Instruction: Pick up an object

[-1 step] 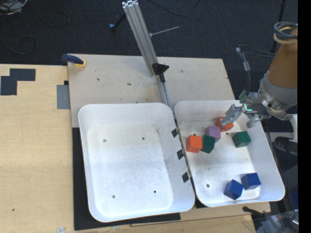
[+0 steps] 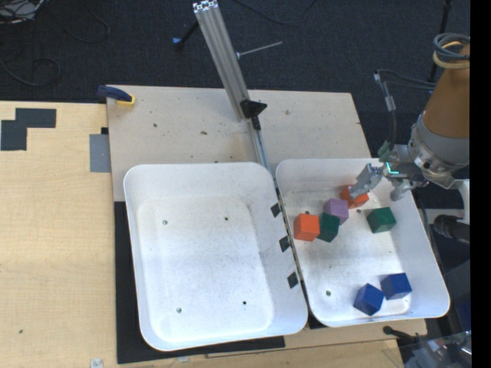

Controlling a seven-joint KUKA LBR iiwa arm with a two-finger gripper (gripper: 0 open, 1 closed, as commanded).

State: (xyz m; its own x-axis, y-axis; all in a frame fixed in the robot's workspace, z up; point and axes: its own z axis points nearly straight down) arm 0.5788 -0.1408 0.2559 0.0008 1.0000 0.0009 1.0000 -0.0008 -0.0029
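The tool (image 2: 367,185) partly covers a small red-orange block (image 2: 355,198).

- Left bin (image 2: 146,198): white, peppered with fine dark specks.
- Right bin (image 2: 430,282): white, with the same dark speckling.
- Orange cube (image 2: 306,226): bright orange.
- Purple block (image 2: 336,208): pale lilac.
- Dark green block (image 2: 329,228): deep green.
- Second green block (image 2: 380,219): mid green.
- Red-orange block (image 2: 354,198): reddish orange.
- Two blue cubes (image 2: 369,298) (image 2: 396,285): strong royal blue.
- Table (image 2: 184,129): pale beige board, dotted with small dark marks.
- Aluminium rail (image 2: 222,56): silver-grey with a black bracket.
- Arm (image 2: 449,106): orange band over grey metal.
- Hand (image 2: 381,181): grey, with a small cyan light.
- Floor (image 2: 100,29): dark blue-grey carpet.
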